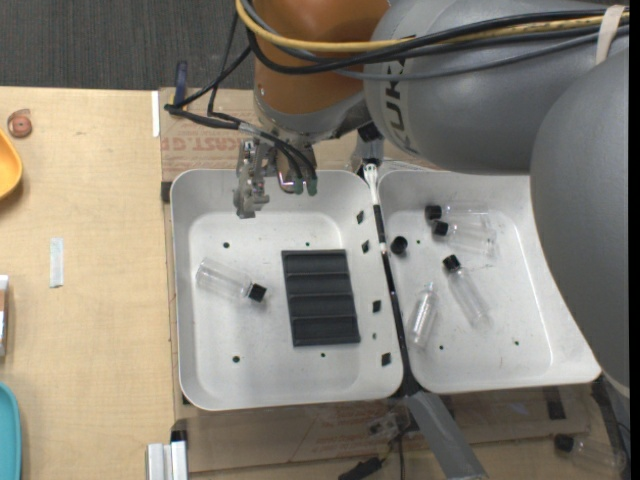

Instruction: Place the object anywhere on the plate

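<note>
The arm [480,78] reaches in from the right, its tool [262,190], grip unclear, over the left bin's [200,368] far edge; a vial [228,282] lies beside the black plate [320,297].

Clear vials [462,268] in right bin [560,363]; orange dish [8,168] at left edge

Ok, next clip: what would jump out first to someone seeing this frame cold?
The big grey arm with its orange band dominates the top and right, its gripper hanging over the left bin's far edge. Next, the black ribbed plate in the middle of that bin, with a clear vial lying to its left. Several more vials lie scattered in the right bin.
</note>
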Robot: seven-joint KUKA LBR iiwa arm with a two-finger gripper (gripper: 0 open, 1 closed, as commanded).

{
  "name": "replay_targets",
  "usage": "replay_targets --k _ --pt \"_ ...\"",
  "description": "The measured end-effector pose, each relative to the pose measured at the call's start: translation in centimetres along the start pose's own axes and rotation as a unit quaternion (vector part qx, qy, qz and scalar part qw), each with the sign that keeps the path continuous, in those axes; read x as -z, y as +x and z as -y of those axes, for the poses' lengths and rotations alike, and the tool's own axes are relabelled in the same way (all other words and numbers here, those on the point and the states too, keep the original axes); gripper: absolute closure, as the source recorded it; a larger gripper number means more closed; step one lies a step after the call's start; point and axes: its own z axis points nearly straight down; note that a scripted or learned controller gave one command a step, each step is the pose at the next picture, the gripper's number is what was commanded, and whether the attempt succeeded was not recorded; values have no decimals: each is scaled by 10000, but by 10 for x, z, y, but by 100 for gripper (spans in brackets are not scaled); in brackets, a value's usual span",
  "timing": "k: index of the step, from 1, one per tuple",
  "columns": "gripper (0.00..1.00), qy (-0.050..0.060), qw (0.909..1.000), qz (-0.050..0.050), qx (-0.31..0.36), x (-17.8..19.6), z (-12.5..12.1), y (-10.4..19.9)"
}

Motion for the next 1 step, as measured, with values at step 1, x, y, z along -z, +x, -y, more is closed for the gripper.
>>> replay_targets --k 1 --pt "100 -7 9797 17 2004 46 2 -28"
